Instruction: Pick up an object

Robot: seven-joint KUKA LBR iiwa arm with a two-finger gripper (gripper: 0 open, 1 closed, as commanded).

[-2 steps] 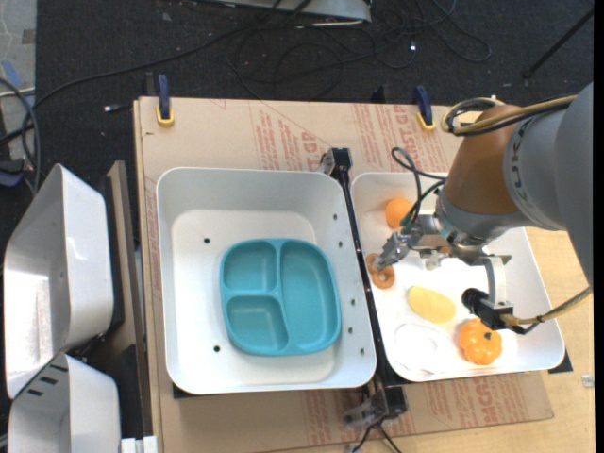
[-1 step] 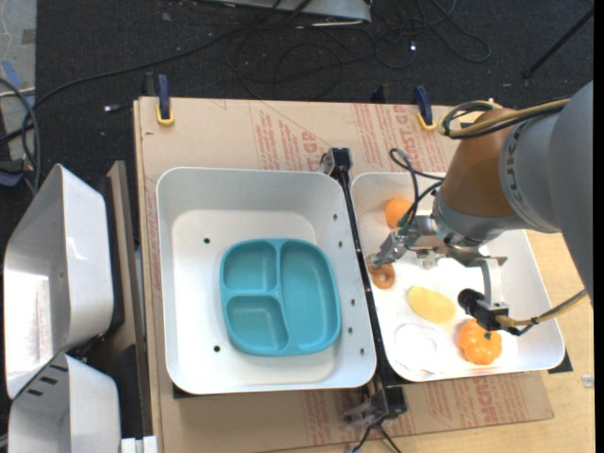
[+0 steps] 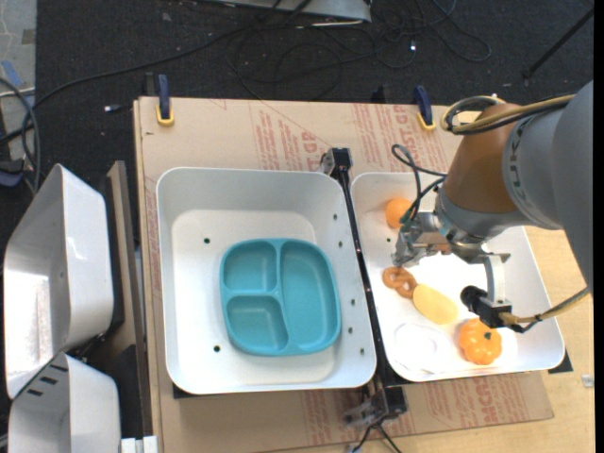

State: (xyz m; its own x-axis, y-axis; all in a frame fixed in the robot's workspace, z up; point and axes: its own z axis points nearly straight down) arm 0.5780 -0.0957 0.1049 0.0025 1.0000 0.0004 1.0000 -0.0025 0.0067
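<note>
The gripper (image 3: 408,250) is seen low in the right bin (image 3: 543,347), just above a small pretzel (image 3: 399,279); whether its tool is wide or narrow cannot be told; a yellow piece (image 3: 433,303) lies beside the pretzel; a teal divided plate (image 3: 280,296) sits in the left bin (image 3: 179,281).

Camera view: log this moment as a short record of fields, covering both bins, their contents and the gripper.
left bin: holds a teal divided plate, three compartments, lying flat
right bin: holds four small items
pretzel: near the bin's left wall, below the gripper
yellow lemon-like piece: just right of the pretzel
small orange pumpkin: lower right of the bin
orange round item: upper left of the bin, partly hidden by the arm
gripper: low over the right bin, above the pretzel; grasp cannot be told
</note>
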